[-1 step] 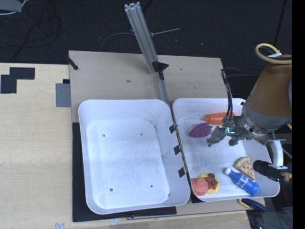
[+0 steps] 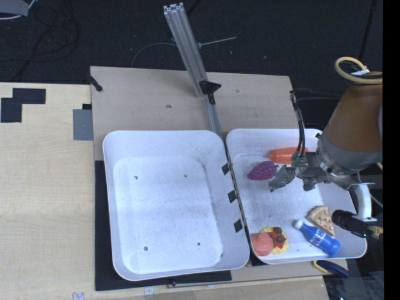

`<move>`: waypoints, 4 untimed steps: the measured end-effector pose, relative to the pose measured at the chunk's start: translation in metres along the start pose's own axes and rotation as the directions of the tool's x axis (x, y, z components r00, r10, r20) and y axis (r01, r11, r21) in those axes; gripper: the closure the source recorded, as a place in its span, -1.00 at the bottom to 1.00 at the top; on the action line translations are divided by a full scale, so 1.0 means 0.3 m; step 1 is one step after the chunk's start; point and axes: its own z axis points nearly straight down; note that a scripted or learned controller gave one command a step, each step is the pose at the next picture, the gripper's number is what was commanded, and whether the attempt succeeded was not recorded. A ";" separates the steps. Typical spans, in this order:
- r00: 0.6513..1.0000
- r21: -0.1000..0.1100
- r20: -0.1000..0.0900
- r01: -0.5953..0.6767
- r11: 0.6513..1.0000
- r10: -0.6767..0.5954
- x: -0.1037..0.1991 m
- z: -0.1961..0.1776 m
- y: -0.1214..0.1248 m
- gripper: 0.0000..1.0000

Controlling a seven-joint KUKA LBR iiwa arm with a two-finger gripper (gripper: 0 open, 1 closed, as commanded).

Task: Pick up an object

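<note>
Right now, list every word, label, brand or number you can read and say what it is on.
None can be read.
blue bottle: has a pale label band, too small and blurred to read.
pizza slice toy, purple toy, right bin: no print visible.

Grey arm point(image 2: 350, 139) (orange band), dark pincer point(image 2: 282, 179)

I have a single fixed camera, mounted above the bench point(image 2: 156, 99) and tilted so it looks down on it at a slant, far enough back that both the left bin point(image 2: 165, 205) and the right bin point(image 2: 250, 145) fit whole in the frame, with dark floor beyond the far edge. From where I watch, the arm point(image 2: 353, 127) comes in from the right side of the view.
</note>
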 end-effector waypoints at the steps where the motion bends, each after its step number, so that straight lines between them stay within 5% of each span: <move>1: 1.000 0.004 0.000 0.001 1.000 -0.001 0.034 0.185 -0.007 -1.00; 2: 1.000 0.004 0.000 0.000 1.000 0.000 0.023 0.361 0.020 -1.00; 3: 1.000 -0.001 0.001 0.000 1.000 0.000 0.024 0.408 0.021 -1.00; 4: 1.000 -0.003 0.000 -0.002 1.000 0.002 0.021 0.371 0.022 1.00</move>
